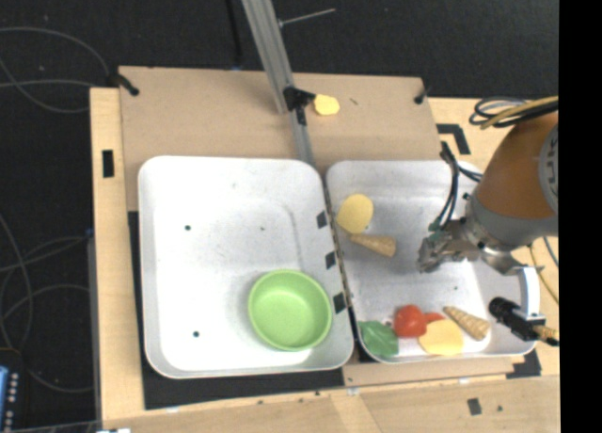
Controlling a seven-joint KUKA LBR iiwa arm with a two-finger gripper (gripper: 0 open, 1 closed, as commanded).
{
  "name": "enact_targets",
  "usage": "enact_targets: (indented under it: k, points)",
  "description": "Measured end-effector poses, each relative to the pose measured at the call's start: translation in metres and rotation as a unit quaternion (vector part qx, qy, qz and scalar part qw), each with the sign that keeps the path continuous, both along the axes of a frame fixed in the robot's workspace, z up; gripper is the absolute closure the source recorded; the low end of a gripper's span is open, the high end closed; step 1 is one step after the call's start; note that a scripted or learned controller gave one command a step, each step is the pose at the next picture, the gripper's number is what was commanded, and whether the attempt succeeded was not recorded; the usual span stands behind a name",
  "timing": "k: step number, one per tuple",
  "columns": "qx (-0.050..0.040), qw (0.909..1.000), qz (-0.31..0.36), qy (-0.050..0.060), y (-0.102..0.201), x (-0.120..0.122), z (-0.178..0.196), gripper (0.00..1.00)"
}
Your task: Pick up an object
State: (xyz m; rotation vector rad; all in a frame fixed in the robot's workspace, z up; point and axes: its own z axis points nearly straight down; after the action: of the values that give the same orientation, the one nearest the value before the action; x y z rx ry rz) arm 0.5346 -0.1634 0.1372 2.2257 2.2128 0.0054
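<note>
Worktop (pixel 216 111): two white bins.
Left bin (pixel 207 215): one green bowl (pixel 290 309).
Right bin (pixel 395 186): yellow disc (pixel 356 212) touching a tan cone (pixel 372 245); along the near wall, a green piece (pixel 379 337), red piece (pixel 410 320), yellow piece (pixel 442 337) and second cone (pixel 467 321).
Gripper (pixel 435 254): low over bare floor of the right bin, nothing seen in it; whether the fingers are parted or closed cannot be told.
Step, as judged: approach, no grasp yet.
Next move calls for: a shift toward the tan cone or the near cluster, then descent.

One fixed camera looks down at a slant from above the bench (pixel 216 120), far enough to frame both bins (pixel 188 205) mid-frame.
</note>
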Motion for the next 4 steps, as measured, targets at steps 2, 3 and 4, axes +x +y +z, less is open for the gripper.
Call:
enact_targets:
  k: [2,3,4]
  points:
    - [-0.0011,1.0,0.005,-0.002,-0.003,0.002,0.114,1.0]
    - [0.0004,1.0,0.007,0.001,0.045,0.024,0.111,1.0]
    - [0.0007,1.0,0.008,0.001,0.104,0.037,0.118,1.0]
